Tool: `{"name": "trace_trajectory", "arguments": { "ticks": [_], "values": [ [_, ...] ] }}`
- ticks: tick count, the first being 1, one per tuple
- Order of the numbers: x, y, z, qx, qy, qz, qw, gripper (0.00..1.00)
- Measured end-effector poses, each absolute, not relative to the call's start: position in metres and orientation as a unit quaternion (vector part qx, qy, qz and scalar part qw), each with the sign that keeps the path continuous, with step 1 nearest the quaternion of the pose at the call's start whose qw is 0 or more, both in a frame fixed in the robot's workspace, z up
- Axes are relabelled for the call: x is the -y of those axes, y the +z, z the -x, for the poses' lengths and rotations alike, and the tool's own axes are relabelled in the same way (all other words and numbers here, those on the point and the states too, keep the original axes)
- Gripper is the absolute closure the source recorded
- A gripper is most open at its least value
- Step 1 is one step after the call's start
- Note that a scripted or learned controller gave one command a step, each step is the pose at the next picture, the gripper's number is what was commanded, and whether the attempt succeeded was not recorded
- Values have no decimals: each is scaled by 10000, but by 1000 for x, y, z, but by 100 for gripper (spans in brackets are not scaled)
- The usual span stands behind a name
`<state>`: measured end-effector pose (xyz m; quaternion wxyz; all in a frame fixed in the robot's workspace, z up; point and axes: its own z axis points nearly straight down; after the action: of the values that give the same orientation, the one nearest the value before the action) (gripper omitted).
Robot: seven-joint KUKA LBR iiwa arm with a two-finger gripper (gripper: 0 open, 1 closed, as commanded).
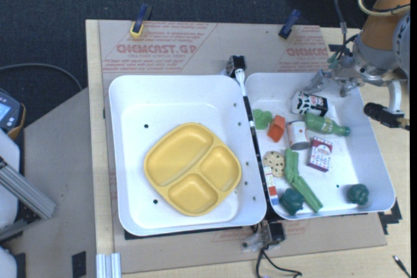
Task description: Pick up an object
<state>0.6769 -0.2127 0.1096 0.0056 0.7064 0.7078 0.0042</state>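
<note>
My gripper [329, 86] hangs over the back of the right bin [371, 140], open, with nothing between its fingers. Just below and left of it lies a black-and-white carton [309, 103]. A green bottle [326, 125] lies on its side in front of the carton. Around these are an orange block [277, 128], a pale green piece [262, 118], a small grey can [298, 134], a red-and-white box [320, 154], a spotted cookie [274, 163], a long green piece [298, 177], a dark teal lump [291, 200] and a dark green ball [358, 193].
The left bin [124, 114] holds a yellow divided plate [193, 168]. A black divider rail [249, 120] runs between the bins. The arm's orange-banded wrist [388, 3] stands at the back right. Clamps [139, 21] hold the cardboard at the back edge.
</note>
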Motion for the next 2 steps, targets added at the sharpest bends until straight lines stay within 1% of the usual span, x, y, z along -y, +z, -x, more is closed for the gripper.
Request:
{"name": "trace_trajectory", "arguments": {
  "ticks": [1, 2],
  "values": [
    [213, 121, -679, -7082, 59, -7059, 91, 100],
    [211, 183, -673, -7074, 13, -7068, 36, 100]
  ]
}}
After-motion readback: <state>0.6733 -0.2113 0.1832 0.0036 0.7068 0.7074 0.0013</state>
